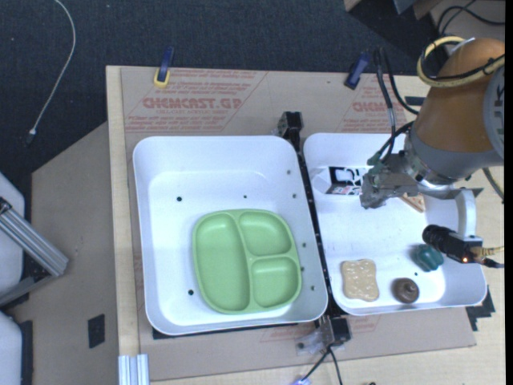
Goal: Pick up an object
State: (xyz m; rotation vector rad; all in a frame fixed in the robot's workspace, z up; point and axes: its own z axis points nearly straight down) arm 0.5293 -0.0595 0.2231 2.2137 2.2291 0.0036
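Two white bins side by side on the bench [120,215], meeting along a dark seam down the middle of the frame. Left bin [160,183] taken up in its lower half by a green divided plate [244,259], with bare white floor above it toward the upper wall. Right bin [337,155] more crowded: a black-and-white card [345,179] near its upper left, a tan cracker-like piece [360,280] and a brown round piece [406,290] along the lower wall, a teal piece [430,257] near the right wall, a sliver of tan wood [414,203] just under the arm. Open floor in the middle of the right bin, between the card and the lower row of things.

End effector [375,195] in the upper middle of the right bin, just right of the card, hanging from the grey and orange arm [457,119] that fills the upper right of the frame. Cannot tell whether spread or pressed together; nothing seen between its tips. Cracker-like piece well below the end effector and slightly left; brown round piece below and to the right; teal piece lower right, apart from it. Card and wood sliver nearest, one on each side.
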